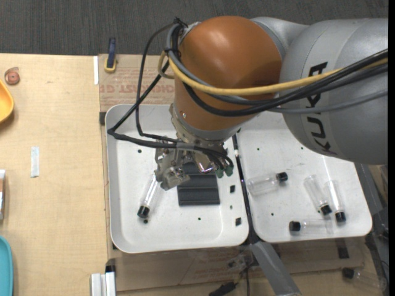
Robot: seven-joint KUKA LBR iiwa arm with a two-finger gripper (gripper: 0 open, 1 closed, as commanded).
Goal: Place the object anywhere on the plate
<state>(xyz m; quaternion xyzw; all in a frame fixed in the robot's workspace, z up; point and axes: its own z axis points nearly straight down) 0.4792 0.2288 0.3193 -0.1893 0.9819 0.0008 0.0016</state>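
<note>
The clear plastic tube with a black cap (149,197) lies aslant on the floor of the left white bin (123,165). Its cap points toward the near-left corner and its other end is right at the hand (171,174). We cannot tell whether the hand is released or clenched, because the wrist overhangs it, so we do not count the tube as gripped.

We judge the step in hand to be the pick. We want the hand square across the tube's middle, so the tube neither rolls away nor pivots on lifting.

The bin's rim stands well apart from the tube on the left and near sides, leaving fair room. Four similar capped tubes (266,182) lie in the right white bin (265,208). The orange rounded dish (4,106) at the far-left edge of the pale wooden table (55,134) may be the plate. Reaching it means lifting clear of the left rim.
</note>
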